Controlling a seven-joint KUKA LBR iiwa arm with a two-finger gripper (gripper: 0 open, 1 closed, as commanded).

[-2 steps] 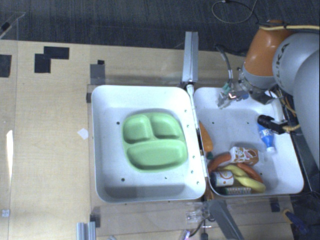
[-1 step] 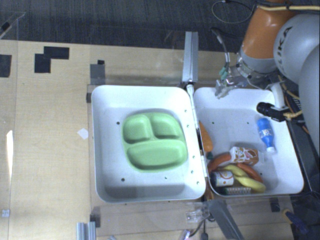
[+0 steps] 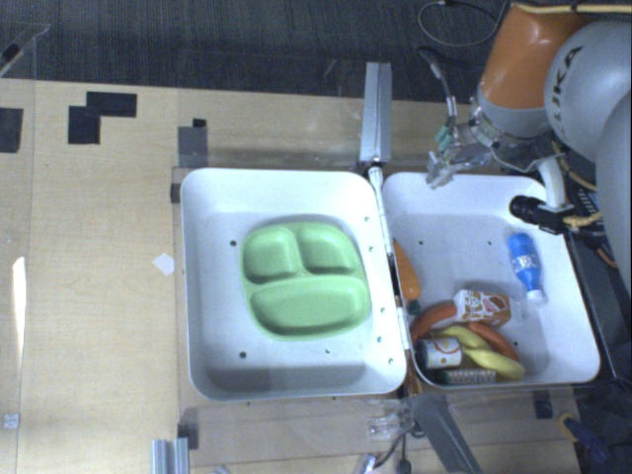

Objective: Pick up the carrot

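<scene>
Banana (image 3: pixel 484 355) at near edge; carrot (image 3: pixel 405 276) against right bin's (image 3: pixel 474 227) left wall — ungrasped; my gripper (image 3: pixel 446 161) hovers above far rim, jaws' state unclear.

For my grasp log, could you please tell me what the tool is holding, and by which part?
Nothing is held. The tool hovers over the right bin's far rim, while the carrot lies against that bin's left wall.

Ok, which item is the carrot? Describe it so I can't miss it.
Look in the right bin, along its left wall. The carrot is the slim plain orange piece lying there alone, above the pile with the banana.
</scene>
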